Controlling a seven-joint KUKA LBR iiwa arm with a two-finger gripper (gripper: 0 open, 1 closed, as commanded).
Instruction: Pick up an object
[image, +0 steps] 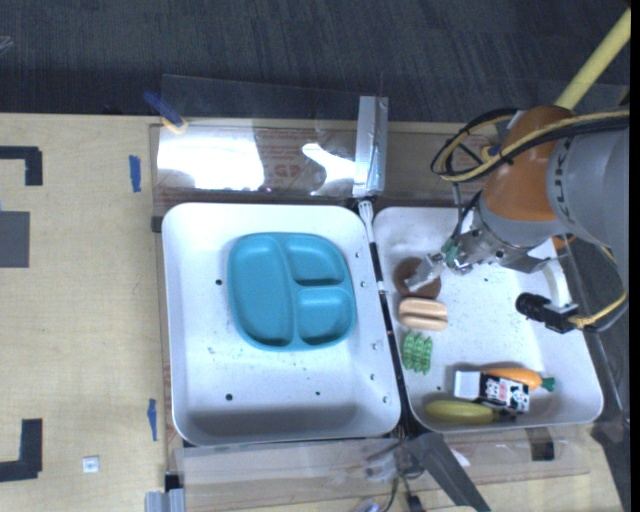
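Brown round object (413, 275) sits in the right bin (575, 400), near that bin's left wall and toward its upper end. I take it as the nearest candidate for the pick; I cannot tell what it is beyond a dark brown disc shape. Gripper (447, 258) is just beside it, up and to the right, with its tip close to or touching the object's upper edge. Contact not resolvable from my view. Jaw state: I cannot tell whether they are wide or narrow, and I see nothing clearly between them.

Just below the brown object lies a hot dog in a bun (423, 314), touching or nearly touching it. Below that, a small green ridged item (417, 352), also along the left wall. Along the bin's lower end: a yellow banana (459, 411), a black-and-white patterned box (495, 390) just above it, and an orange carrot (522, 377) at the box's upper right.

Arm (585, 190) comes in from the right, grey with the orange band (525, 165) above the wrist, cables looped around it.

Left bin (190, 300) holds a blue divided plate (292, 290), lying flat near its middle, well apart from the gripper.
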